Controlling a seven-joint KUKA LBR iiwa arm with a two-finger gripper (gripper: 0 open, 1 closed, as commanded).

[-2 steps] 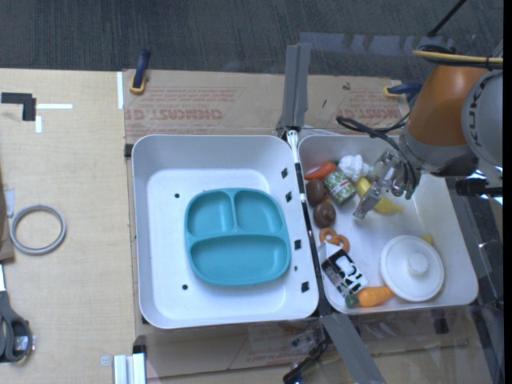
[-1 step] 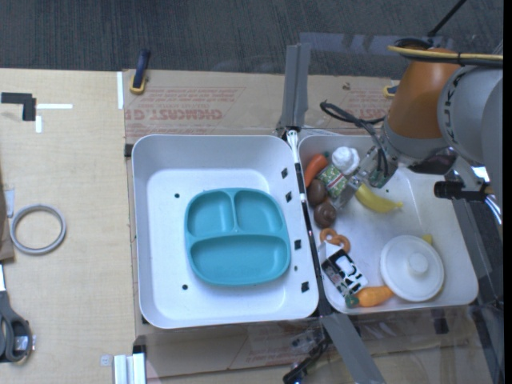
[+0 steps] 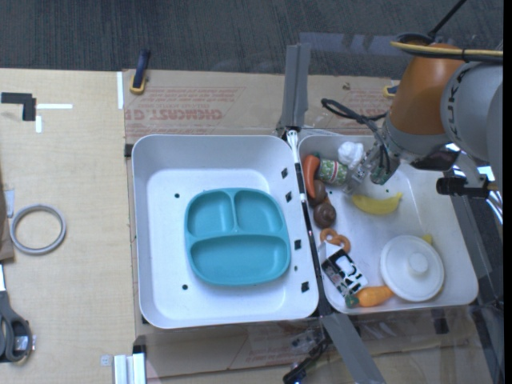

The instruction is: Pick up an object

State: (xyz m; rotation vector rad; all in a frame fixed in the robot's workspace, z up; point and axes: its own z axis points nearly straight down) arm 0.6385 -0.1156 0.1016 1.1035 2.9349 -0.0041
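Green-labelled small bottle (image 3: 334,170), white-capped, on its side beside gripper (image 3: 376,169)

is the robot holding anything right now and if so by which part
Cannot be told. The gripper sits low in the right bin, between the bottle and the banana.

tool (image 3: 373,171): fingertips blurred, state unclear | arm (image 3: 448,94): cut by right edge | scissors (image 3: 12,336): cut left

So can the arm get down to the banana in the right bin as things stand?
Probably yes. The banana lies in the open on the bin floor, just below the gripper, with nothing on top of it. The green bottle lies to one side, apart from it.
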